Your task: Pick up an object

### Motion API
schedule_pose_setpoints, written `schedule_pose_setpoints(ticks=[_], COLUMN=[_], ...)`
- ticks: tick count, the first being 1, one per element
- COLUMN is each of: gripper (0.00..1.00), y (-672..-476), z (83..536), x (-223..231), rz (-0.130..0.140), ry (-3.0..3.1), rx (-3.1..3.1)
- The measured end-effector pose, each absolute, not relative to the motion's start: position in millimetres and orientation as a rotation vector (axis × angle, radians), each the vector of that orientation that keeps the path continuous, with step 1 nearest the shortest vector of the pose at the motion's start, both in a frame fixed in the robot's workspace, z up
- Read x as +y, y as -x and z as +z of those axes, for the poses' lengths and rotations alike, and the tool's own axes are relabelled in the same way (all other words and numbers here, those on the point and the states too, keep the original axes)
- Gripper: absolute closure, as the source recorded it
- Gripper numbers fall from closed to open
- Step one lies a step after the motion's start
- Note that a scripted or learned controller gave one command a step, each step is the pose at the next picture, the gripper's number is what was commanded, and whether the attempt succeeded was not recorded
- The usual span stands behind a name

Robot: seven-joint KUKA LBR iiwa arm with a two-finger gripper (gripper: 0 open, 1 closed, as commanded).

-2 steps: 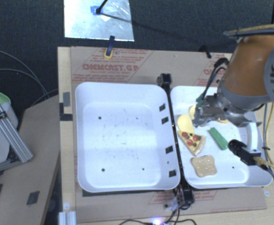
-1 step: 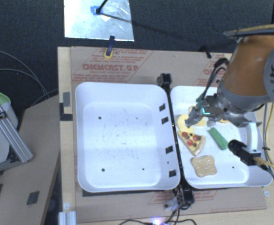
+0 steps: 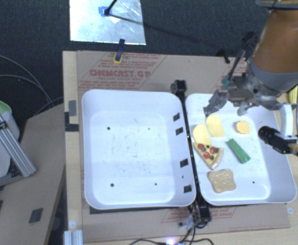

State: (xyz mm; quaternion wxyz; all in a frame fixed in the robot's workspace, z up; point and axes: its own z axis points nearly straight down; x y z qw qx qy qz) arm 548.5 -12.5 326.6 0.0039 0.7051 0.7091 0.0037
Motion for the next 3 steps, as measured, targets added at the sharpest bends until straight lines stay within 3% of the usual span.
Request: schedule_pose_setpoints(ticks=[1,2,3], gripper=[0.0,0.0,0.0], y=[-579.6,-611.4,-615.9], z=[327,297,358], x=[44,84,182], rz=[0.008,0.004,0.016], ry=[-2.209,-2.212,-2.205], rx=[2.23,2.229,2.235])
